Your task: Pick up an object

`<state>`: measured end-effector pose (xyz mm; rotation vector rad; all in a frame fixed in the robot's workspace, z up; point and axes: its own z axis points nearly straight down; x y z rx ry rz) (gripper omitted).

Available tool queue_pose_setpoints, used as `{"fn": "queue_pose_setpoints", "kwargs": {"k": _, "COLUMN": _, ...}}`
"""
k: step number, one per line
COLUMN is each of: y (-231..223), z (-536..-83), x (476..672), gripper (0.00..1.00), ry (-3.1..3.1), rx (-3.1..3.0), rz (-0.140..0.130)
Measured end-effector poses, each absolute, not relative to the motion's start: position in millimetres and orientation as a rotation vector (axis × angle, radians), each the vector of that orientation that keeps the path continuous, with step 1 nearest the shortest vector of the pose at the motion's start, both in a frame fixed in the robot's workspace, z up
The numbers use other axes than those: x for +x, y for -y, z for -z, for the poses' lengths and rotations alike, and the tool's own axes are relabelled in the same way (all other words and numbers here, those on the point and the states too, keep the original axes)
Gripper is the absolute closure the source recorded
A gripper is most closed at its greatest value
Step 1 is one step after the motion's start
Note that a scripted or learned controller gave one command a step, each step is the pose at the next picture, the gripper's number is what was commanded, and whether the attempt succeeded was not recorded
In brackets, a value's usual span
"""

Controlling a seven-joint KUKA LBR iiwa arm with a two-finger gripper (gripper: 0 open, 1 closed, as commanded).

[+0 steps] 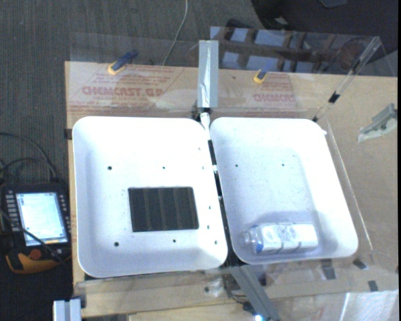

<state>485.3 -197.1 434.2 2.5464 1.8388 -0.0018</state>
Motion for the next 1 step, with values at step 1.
{"fn": "queue_pose_setpoints", "kwargs": {"k": 1, "y": 168.1, "z": -434.4, "x": 494.8, "gripper": 0.0, "ry": -1.834, "rx": 2.549, "rz": 0.003}}
